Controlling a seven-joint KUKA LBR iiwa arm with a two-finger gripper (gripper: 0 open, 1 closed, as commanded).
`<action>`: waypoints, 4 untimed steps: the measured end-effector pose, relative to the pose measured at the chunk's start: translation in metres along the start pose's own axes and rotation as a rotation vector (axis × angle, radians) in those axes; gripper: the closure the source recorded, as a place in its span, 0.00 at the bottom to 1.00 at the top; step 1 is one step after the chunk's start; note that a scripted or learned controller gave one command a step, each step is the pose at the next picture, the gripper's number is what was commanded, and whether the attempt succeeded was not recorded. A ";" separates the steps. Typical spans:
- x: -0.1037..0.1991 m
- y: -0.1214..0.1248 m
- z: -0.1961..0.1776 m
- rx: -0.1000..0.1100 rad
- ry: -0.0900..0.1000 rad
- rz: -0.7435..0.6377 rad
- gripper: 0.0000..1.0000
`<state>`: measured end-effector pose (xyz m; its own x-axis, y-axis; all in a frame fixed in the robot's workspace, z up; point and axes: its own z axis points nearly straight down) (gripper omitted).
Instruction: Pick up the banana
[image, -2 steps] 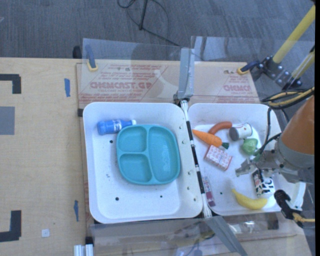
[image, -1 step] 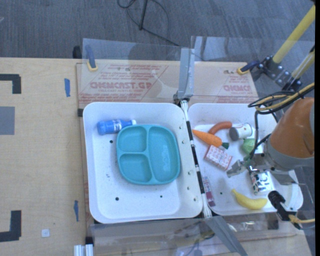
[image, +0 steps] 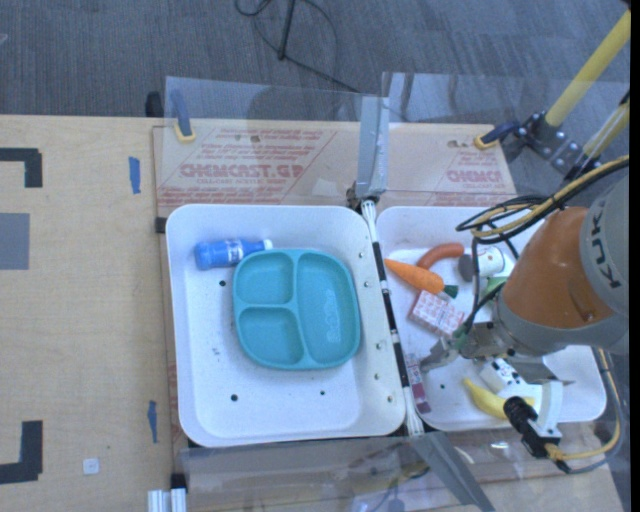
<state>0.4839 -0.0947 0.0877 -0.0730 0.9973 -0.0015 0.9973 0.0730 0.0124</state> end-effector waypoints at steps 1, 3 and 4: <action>-0.014 -0.003 0.000 0.005 0.003 -0.233 0.00; -0.030 -0.004 0.001 0.006 0.003 -0.152 0.00; -0.022 -0.003 0.000 0.004 -0.003 -0.334 0.00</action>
<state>0.4823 -0.1172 0.0877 -0.3962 0.9181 -0.0078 0.9181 0.3963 0.0067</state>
